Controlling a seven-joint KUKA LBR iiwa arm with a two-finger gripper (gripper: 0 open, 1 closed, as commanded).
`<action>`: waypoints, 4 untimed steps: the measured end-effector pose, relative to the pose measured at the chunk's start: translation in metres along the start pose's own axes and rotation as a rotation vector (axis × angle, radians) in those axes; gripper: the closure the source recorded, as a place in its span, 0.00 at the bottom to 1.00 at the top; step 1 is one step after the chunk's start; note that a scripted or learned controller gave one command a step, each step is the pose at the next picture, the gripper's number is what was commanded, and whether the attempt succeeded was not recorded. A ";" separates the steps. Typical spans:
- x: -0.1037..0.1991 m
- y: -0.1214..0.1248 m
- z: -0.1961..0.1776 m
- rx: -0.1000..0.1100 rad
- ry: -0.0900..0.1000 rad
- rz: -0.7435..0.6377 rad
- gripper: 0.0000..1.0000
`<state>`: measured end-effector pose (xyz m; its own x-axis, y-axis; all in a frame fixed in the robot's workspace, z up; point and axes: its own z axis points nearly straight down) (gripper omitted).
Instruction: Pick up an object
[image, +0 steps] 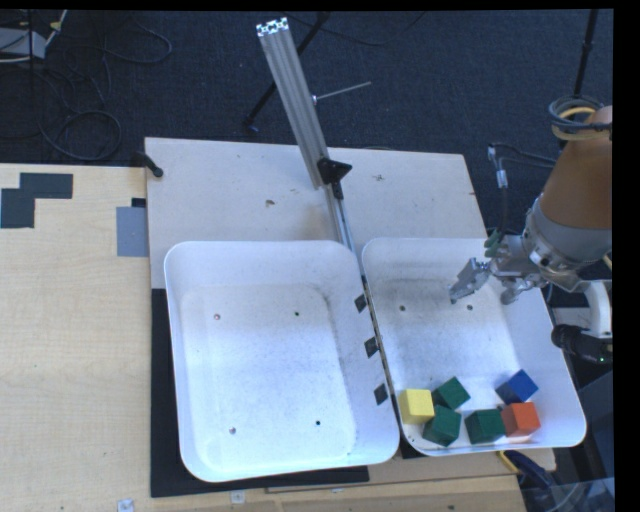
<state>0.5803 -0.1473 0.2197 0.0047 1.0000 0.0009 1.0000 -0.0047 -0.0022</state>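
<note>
Overhead slanted view of the tabletop (250, 190) carrying two white bins. The arm (580, 190), cut off at the right edge, places its hand (492, 283) over the upper part of the right bin (440, 310), well apart from the objects. Whether its fingers are apart or together cannot be told at this size. Six blocks cluster at the bin's near edge: yellow block (417, 404), three green blocks (452, 392), blue block (517, 385) and orange block (521, 418). The left bin (260, 350) adjoins it.
</note>
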 end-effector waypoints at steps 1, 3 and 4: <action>0.050 -0.004 0.106 0.009 0.003 -0.007 0.00; 0.053 -0.002 -0.081 -0.008 -0.004 -0.002 0.00; 0.076 -0.004 0.001 0.009 0.001 -0.006 0.00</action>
<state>0.5768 -0.0717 0.2183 -0.0013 1.0000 0.0021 0.9999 0.0013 -0.0112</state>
